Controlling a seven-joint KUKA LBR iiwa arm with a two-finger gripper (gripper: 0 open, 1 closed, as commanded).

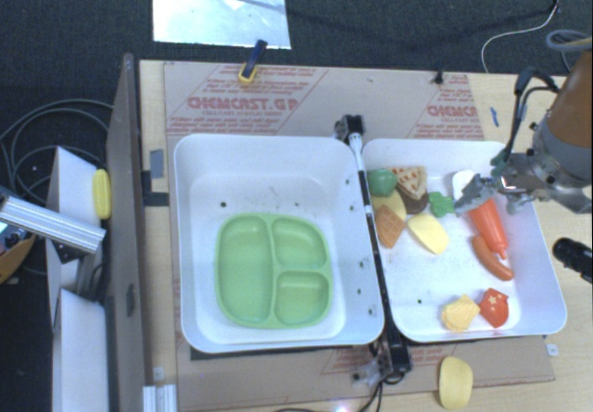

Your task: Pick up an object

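Two shallow white bins sit side by side on the bench. Left bin holds a green divided tray, lying flat toward the bin's 6 o'clock side. Right bin holds a scatter of toy food. At its 11 o'clock corner: a green round piece and a pizza-slice piece, touching or nearly so, with a small green piece just beside them. Below these, a tan waffle-like piece and a pale yellow wedge lie near the bin's centre-left. An orange carrot lies tilted at roughly 2 o'clock from bin centre, with a red-orange sausage-shaped piece just below it. At 5 o'clock: a yellow lumpy piece beside a red pepper-like piece. Gripper enters from 3 o'clock and is positioned at the carrot's upper end; whether its fingers are spread or closed cannot be determined, and no object is visibly held. Outside the bins, a yellow piece rests on the bench at 6 o'clock of the right bin.
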